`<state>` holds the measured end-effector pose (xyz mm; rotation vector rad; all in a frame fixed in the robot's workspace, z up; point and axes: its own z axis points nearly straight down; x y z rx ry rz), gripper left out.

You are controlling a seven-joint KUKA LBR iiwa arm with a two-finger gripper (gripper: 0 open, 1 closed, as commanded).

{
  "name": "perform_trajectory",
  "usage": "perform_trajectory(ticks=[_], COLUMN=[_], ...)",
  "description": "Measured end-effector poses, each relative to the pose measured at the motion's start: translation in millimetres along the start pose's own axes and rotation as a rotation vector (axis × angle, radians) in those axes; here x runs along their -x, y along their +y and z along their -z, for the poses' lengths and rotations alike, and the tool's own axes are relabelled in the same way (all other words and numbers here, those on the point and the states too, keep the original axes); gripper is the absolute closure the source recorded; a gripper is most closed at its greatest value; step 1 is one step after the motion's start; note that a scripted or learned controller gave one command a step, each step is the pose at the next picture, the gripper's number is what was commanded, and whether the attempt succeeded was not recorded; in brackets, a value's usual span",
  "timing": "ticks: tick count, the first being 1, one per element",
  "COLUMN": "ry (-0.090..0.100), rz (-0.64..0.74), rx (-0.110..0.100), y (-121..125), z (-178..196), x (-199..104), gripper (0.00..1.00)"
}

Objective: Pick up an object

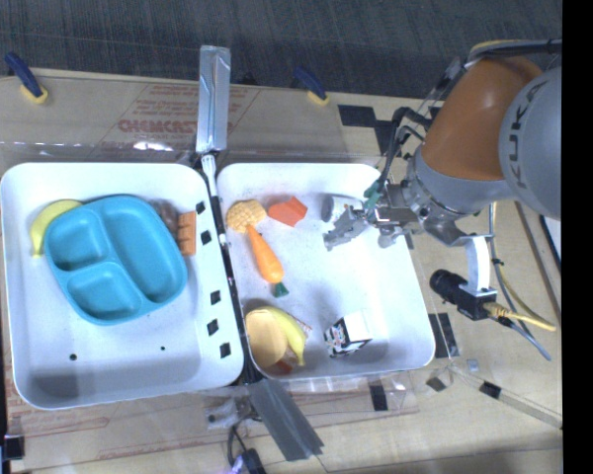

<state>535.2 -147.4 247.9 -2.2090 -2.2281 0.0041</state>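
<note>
My gripper (342,223) hangs over the upper right part of the right bin (395,294), its grey fingers pointing left with nothing seen between them. To its left lie a red-orange block (289,210), a yellow corn-like piece (243,214) and an orange carrot (266,255). At the bin's front sit a yellow bowl with a banana (272,336) and a small black-and-white box (348,335).
The left bin (40,363) holds a blue divided plate (115,257), a yellow item (49,217) under its left edge and an orange-brown piece (183,231) at its right. A metal divider (213,97) stands between the bins at the back.
</note>
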Motion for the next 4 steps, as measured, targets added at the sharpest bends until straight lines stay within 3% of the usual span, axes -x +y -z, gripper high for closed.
perform_trajectory(ticks=[1, 2, 3, 4], ry=[0.000, -0.001, -0.001, 0.000], rz=[-0.017, 0.109, 0.113, -0.019], rx=[-0.006, 0.000, 0.004, 0.010], y=[74.8, 121.3, 122.9, 124.4], z=[-74.0, -155.7, -142.9, -51.4], x=[-23.4, -41.4, -41.5, -109.9], gripper=[0.00, 0.00, 1.00, 1.00])
